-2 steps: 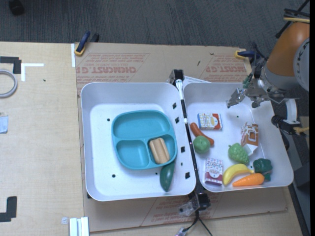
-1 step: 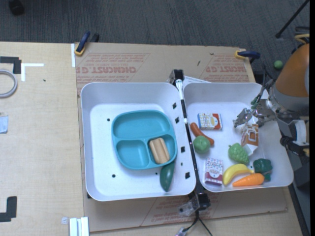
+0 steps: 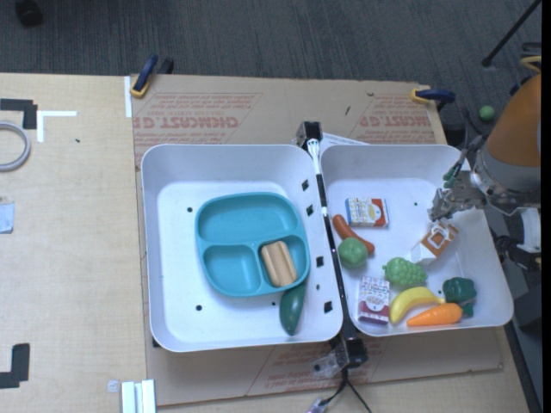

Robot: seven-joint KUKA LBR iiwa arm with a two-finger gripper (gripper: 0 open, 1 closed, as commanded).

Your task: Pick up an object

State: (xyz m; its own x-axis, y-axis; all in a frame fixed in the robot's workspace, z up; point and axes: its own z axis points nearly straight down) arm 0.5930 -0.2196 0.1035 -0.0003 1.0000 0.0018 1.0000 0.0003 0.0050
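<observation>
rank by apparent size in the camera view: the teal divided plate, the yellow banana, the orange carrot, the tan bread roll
1. Teal divided plastic plate, by far the largest.
2. Yellow toy banana and orange toy carrot: too alike to separate.
3. Tan bread roll looks slightly smaller, though not by much.

The two bins [image 3: 172, 231] are white. The divided tray [image 3: 228, 231] is teal and the bun [image 3: 277, 262] in it is tan. In the lower right of the frame, the banana [image 3: 411, 302] is yellow, the carrot [image 3: 435, 316] orange, the broccoli [image 3: 405, 273] green.
</observation>
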